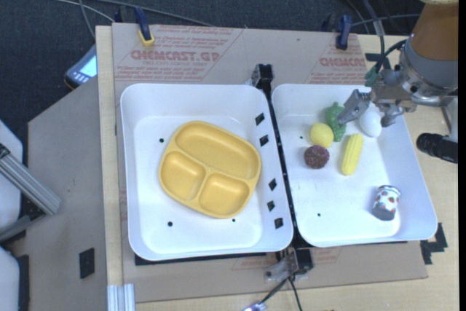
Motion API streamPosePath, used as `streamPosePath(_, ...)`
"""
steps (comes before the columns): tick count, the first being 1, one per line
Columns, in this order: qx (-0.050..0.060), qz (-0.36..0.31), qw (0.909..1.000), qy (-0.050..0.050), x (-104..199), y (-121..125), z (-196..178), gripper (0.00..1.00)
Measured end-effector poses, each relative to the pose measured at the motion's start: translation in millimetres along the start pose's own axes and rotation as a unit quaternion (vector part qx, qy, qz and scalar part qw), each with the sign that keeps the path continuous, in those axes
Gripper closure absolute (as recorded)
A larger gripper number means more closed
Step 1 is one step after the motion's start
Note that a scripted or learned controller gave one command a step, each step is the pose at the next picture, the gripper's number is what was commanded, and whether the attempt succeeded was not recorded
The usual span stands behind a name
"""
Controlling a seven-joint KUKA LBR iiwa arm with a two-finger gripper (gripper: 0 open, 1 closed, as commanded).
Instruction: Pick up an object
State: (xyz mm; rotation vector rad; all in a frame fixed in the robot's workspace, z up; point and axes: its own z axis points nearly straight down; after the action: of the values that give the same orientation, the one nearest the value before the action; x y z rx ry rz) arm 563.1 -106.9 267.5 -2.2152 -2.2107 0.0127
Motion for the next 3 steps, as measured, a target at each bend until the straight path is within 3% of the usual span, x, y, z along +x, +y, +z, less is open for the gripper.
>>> streamPosePath(1,-0.006,-0.001,1.0,-0.001,0.2,2.0,-6.5,0.0)
streamPosePath(3,-0.002,-0.001,1.0,0.0,13.2,2.6,116.7,0.0)
